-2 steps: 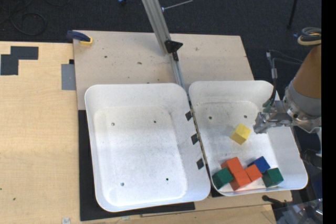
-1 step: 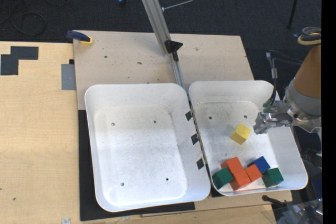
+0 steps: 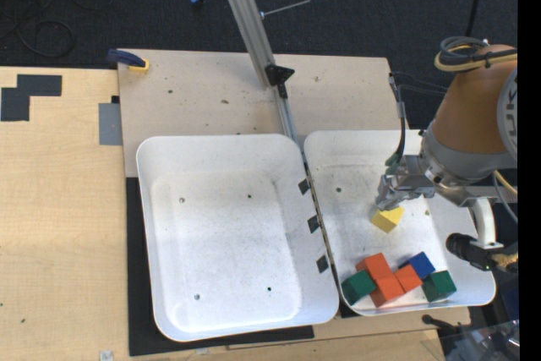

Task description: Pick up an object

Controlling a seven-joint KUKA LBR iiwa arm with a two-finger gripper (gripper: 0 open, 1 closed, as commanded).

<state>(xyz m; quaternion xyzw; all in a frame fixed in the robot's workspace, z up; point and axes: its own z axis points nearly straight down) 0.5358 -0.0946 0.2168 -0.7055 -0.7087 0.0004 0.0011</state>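
progress: early | claw (image 3: 394, 197) low in right bin (image 3: 355, 156), just above yellow block (image 3: 388, 220) | claw state: cannot tell | lift not yet done | other blocks (image 3: 397, 276) untouched

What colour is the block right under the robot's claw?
Yellow. The block sits in the right bin, clearest in the camera view.

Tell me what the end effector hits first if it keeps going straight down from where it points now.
Most likely the yellow block, lying just below the end effector in the right bin. Depth is unclear from this slant, so it could instead land on bin floor beside it.
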